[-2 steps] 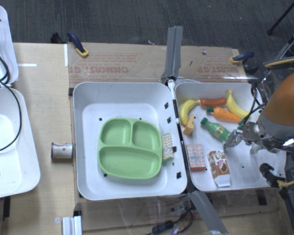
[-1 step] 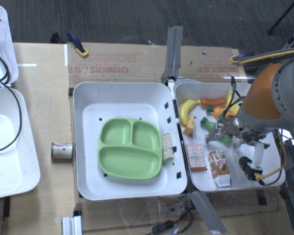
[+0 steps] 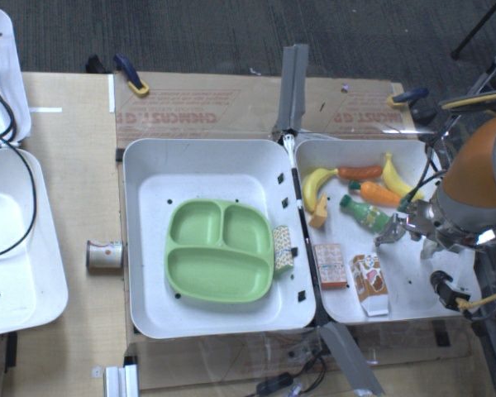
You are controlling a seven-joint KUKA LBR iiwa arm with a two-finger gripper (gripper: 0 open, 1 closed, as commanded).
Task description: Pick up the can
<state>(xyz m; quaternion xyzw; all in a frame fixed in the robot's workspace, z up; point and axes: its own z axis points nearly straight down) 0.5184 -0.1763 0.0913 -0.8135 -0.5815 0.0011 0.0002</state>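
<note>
Camera view: 1 can [image 3: 105,255], 2 bananas [image 3: 316,186].

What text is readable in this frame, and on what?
Red print on the cardboard sheet behind the bins: upside down and blurred; no word reads for certain.
Small carton in the right bin: printed, too small to read.
Tall carton beside it: printed, too small to read.
Can on the bench: label blurred, unreadable.

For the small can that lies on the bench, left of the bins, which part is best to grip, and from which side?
Probably the middle of its round body. The can lies on its side with its ends facing left and right, so come straight down and close across the body, front to back. The left bin's wall stands close on its right.
</note>
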